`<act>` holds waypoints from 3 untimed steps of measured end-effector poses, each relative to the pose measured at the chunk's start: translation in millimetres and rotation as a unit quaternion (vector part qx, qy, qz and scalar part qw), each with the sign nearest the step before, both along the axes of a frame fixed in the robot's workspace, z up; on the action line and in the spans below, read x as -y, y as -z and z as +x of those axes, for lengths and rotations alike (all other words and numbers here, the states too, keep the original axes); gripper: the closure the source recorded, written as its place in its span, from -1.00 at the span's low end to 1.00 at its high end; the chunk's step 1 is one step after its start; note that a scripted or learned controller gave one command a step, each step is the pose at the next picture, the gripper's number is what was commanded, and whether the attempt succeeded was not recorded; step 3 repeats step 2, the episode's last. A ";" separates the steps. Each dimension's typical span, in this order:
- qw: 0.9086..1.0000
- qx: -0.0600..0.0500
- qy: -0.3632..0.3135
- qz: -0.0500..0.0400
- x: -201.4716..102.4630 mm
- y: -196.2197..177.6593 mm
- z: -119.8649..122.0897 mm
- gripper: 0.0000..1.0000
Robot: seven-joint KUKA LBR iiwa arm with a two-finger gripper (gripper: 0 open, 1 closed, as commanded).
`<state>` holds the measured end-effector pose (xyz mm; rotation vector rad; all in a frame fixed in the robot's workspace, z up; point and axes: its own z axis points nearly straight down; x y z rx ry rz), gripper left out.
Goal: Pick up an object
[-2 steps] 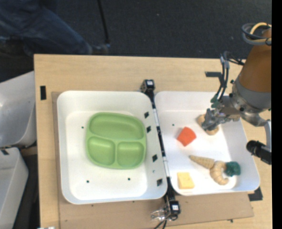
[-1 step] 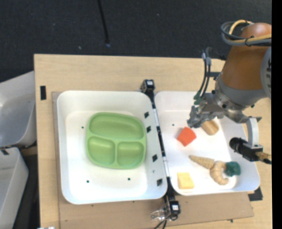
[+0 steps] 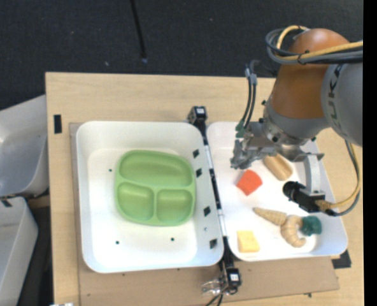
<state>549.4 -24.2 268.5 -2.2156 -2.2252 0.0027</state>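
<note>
So the gripper [image 3: 244, 160] is down inside the right bin [image 3: 223, 136], hanging low near that bin's left wall, with the grey-and-orange arm [image 3: 303, 81] reaching in over the top of it. Can't tell how wide the jaws are from this angle — the wrist hardware blocks them, and nothing shows between them.

Closest thing to the jaws is the orange-red block [image 3: 249, 182], just below and a touch right of them, lying on the bin floor — near, but I can't say whether it's touching. Just right of the jaws, half tucked under the wrist, is a tan bread-roll-looking piece [image 3: 278, 167]. Further down from the jaws there's a yellow cheese wedge [image 3: 247, 241] at the front edge of the bin, and off to the lower right a toy ice cream cone [image 3: 271, 216], a croissant-ish tan piece [image 3: 293, 231] and a small teal thing [image 3: 312, 225] bunched together.

Way off to the left of the jaws, the left bin [image 3: 90, 171] has a green divided plate [image 3: 155, 186] sitting flat in it.
</note>
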 end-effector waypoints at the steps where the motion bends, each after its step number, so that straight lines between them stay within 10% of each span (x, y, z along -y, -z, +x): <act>1: 1.000 0.002 -0.001 0.000 -59.2 5.8 12.0 1.00; 3: 1.000 0.001 0.000 0.000 -108.4 27.2 23.2 1.00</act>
